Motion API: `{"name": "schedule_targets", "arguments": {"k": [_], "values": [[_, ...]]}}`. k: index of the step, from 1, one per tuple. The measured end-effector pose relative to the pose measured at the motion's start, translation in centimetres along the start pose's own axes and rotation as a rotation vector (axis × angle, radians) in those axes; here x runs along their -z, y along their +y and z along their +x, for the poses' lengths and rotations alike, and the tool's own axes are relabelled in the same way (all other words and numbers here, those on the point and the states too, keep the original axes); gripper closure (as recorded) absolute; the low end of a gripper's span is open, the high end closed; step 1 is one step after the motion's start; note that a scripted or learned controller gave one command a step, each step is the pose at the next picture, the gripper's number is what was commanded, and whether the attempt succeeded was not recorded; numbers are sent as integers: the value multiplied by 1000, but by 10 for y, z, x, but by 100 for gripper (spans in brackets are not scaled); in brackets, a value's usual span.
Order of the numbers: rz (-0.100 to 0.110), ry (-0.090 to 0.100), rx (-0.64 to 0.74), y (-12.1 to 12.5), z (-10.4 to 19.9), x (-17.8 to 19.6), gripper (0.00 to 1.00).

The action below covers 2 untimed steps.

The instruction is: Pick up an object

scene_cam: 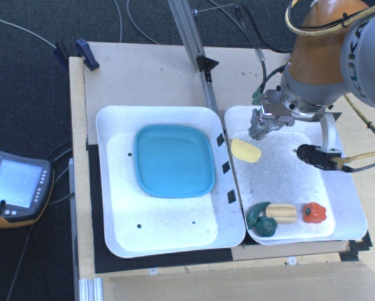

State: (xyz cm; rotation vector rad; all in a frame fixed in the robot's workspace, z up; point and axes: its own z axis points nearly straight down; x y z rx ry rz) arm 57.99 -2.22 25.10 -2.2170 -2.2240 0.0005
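Note:
In the right bin point(281, 168) a pale yellow piece point(245, 150) lies near the left wall. My gripper point(261, 129) hangs just above and to the right of it, at the bin's far left corner, with nothing visible between its fingers. Along the near edge of the same bin lie a dark green vegetable point(261, 219), a tan cylinder point(281, 213) and a red pepper-like toy point(313, 212).
The left bin point(115, 187) holds a blue square plate point(175, 160). A metal pole point(190, 36) slants up from between the bins. A black cable fitting point(316, 157) hangs over the right bin. A teach pendant point(15, 187) lies off the bench at left.

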Motion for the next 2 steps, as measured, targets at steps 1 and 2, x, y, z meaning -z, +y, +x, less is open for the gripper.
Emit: {"name": "schedule_targets", "arguments": {"k": [1,2], "values": [[-1,0,1,-4,49,-9,100],[0,0,1,-22,98,-22,100]]}}
